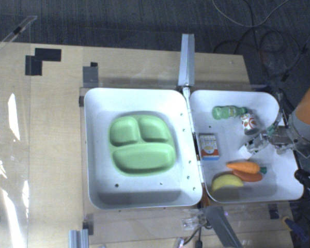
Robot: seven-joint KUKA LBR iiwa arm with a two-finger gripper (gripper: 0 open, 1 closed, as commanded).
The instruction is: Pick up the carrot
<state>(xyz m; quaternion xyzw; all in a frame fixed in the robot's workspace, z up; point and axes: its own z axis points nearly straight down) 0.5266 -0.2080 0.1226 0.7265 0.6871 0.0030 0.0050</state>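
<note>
Approach step: gripper (pixel 257 142) hovers just above the carrot (pixel 244 167), which lies in the right bin (pixel 287 190) beside a banana (pixel 227 181); finger state I cannot tell; next, descend onto it

Left bin (pixel 93 138): holding a green three-compartment tray (pixel 142 143) near its middle.
Right bin (pixel 289 185): holding carrot (pixel 244 166), banana (pixel 227 181), green bottle (pixel 229 112), small carton (pixel 209 145).
Carrot: lying flat, tip pointing left, touching an orange-red item (pixel 250 176) just below it.
Gripper (pixel 254 143): hovering above the carrot, beside a small red-and-white object (pixel 248 122).
</note>
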